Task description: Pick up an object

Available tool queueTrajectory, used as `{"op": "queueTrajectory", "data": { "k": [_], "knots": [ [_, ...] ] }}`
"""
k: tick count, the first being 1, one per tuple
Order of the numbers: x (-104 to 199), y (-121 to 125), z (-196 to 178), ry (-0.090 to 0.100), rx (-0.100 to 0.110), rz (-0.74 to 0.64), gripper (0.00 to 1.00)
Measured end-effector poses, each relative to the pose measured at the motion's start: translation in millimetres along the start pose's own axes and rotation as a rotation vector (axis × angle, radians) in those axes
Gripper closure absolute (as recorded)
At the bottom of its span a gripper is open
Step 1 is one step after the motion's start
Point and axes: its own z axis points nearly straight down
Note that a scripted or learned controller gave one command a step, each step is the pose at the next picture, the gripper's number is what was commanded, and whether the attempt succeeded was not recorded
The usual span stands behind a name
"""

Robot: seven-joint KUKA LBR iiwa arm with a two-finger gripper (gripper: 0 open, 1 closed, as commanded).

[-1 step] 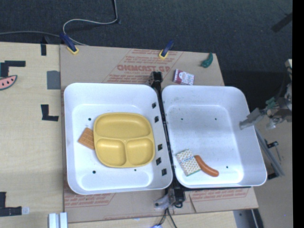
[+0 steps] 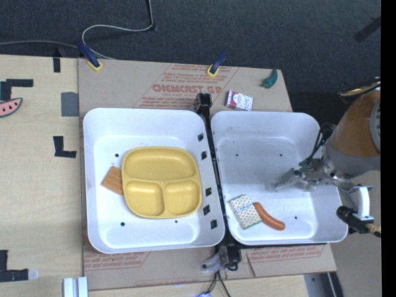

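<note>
In the right bin (image 2: 266,129), an orange sausage (image 2: 269,216) lies near the front wall. A white patterned packet (image 2: 244,211) touches its left end. My gripper (image 2: 283,182) hovers low over the right bin's middle, reaching in from the right, a little above and to the right of the sausage, with nothing visibly held. The left bin (image 2: 99,166) holds a yellow divided plate (image 2: 162,182). A brown cracker (image 2: 113,180) pokes out from under the plate's left edge.
Both bins sit on a cardboard sheet (image 2: 124,85). Behind the right bin lie a small red-and-white packet (image 2: 238,100) and a green clip (image 2: 270,78). Yellow clamps (image 2: 92,60) hold the cardboard's far edge, and a cable (image 2: 117,30) runs behind.
</note>
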Motion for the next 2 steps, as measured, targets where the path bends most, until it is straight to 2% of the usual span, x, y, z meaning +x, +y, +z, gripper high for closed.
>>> {"op": "queueTrajectory", "data": {
  "k": [1, 2],
  "knots": [
    [49, 9, 14, -0.004, -0.007, 0.0, 0.0],
    [92, -10, 15, -0.004, -0.009, 0.0, 0.0]
  ]
}}
